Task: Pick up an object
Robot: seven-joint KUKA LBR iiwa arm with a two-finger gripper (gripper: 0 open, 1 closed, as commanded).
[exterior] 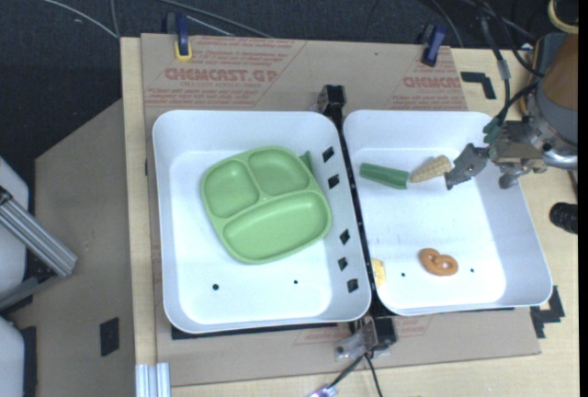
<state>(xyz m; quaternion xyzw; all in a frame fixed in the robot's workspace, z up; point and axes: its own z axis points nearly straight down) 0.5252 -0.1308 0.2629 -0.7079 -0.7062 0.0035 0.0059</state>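
Lower right of frame, right bin [514,289]: pretzel [439,263] near its front edge, small yellow bit [378,272] at the front-left corner. Further back, green pickle-like piece [383,175] touching a tan cone-shaped piece [431,169]. Gripper [461,167] just beside the cone, finger state can't tell. Left bin [184,294]: green divided plate [265,203].

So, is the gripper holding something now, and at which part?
Cannot be told. The gripper sits at the tan end of the green-handled object in the right bin, but a hold is not visible.

Bright, even light (soft shadows), slightly blurry.
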